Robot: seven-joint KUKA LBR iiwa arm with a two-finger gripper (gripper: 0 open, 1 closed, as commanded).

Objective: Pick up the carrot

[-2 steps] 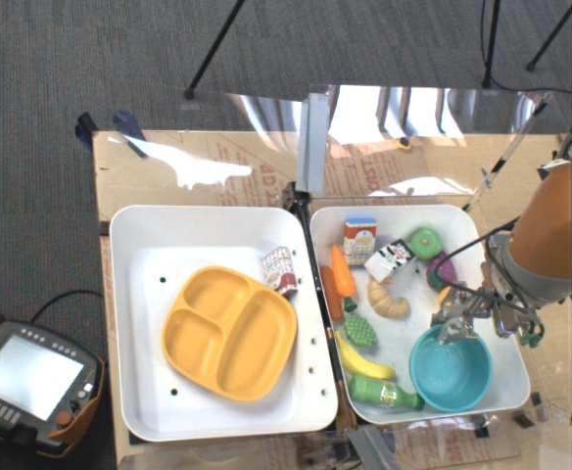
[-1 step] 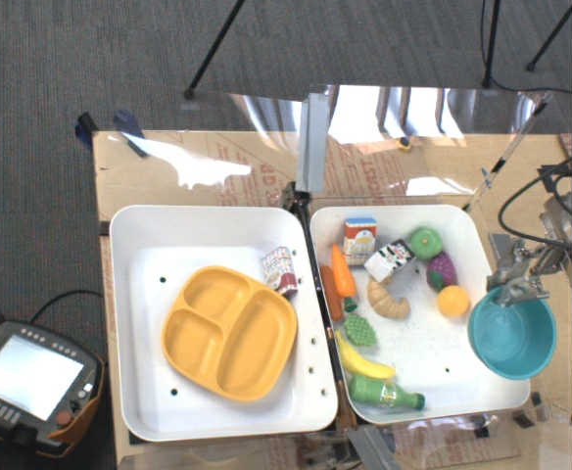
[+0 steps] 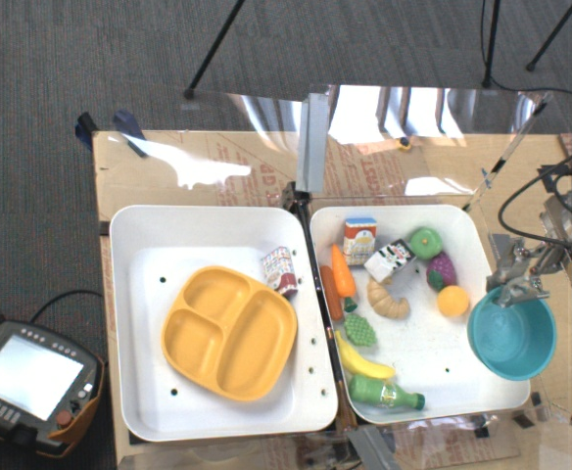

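1. Along the right bin's (image 3: 433, 352) front edge: green bottle (image 3: 384, 394), banana (image 3: 362, 358).
2. Against its left wall: carrot (image 3: 342, 270), long axis front-to-back, on the side farthest from the arm's entry.
3. Far-left corner: carton (image 3: 359, 235).

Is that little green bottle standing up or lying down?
Lying down. The green bottle rests on its side in the right bin, cap pointing right, just below the banana.

Bins (image 3: 129, 262) look like smooth white plastic; yellow tray (image 3: 229, 333) matt plastic; teal bowl (image 3: 512, 338) glossy; surface (image 3: 168, 169) brown cardboard.
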